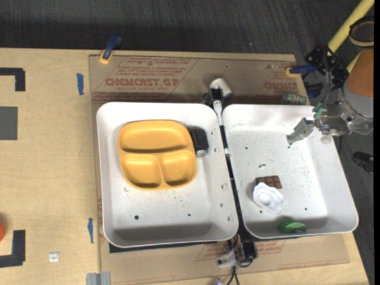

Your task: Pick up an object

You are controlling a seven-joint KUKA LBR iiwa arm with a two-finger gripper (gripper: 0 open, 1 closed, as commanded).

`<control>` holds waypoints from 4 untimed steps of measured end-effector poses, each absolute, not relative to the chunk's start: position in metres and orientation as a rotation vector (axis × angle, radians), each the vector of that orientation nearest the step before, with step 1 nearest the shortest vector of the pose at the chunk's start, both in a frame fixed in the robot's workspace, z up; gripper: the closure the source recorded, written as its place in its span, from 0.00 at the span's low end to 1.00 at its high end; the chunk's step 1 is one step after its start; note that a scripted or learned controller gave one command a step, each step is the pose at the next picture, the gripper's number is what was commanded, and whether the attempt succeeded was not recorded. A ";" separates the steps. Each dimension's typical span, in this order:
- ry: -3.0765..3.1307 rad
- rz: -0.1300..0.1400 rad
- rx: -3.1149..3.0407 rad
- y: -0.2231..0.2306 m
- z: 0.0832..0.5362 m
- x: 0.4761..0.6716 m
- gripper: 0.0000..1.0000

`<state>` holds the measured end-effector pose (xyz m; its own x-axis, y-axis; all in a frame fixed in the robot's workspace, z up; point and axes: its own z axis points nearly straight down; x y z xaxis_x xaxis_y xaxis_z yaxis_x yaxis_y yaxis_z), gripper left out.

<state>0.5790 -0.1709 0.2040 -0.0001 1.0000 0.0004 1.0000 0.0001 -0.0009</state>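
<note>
1. Over the right shallow white plastic bin (332, 177), near its upper right corner: grey two-finger end effector (304, 130), hanging above the bin floor. Nothing gripped; whether spread or closed, impossible to tell from this slant.
2. Well apart from the end effector, toward the lower middle of the same bin: crumpled white soft object (268, 197), lumpy and irregular, resting on the floor. Touching its upper edge: small brown ridged block (268, 183), flat and rectangular, like a piece of chocolate.
3. Against the near wall of the right bin, just below the white lump: flat green oval piece (292, 225), low and smooth.
4. Across in the left shallow white plastic bin (113, 218): large yellow three-compartment plastic tray (158, 153), rounded and glossy, lying flat. Tucked against its right edge: small dark grey rectangular object (199, 140), partly hidden by the tray.
5. Progress, as a judgement: early. No object lifted, none between the fingers, no contact made. All of the pick left to do: choosing a target, descending, closing, raising.
6. Likeliest candidates by nearness: the three small pieces in the right bin, all resting on the floor beneath open space. White lump probably compliant; brown block thin and low, likely harder to catch.
7. Both bins side by side on the tan worktop (47, 177).
</note>
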 end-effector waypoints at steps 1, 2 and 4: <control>-2.452 0.000 -1.960 -0.145 0.111 0.515 0.00; -2.491 -0.004 -1.921 -0.103 0.086 0.569 0.00; -2.083 -0.002 -2.355 -0.094 0.085 0.534 0.00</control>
<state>0.5339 -0.0939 0.0852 0.1225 0.9925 -0.0009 0.9925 -0.1225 0.0025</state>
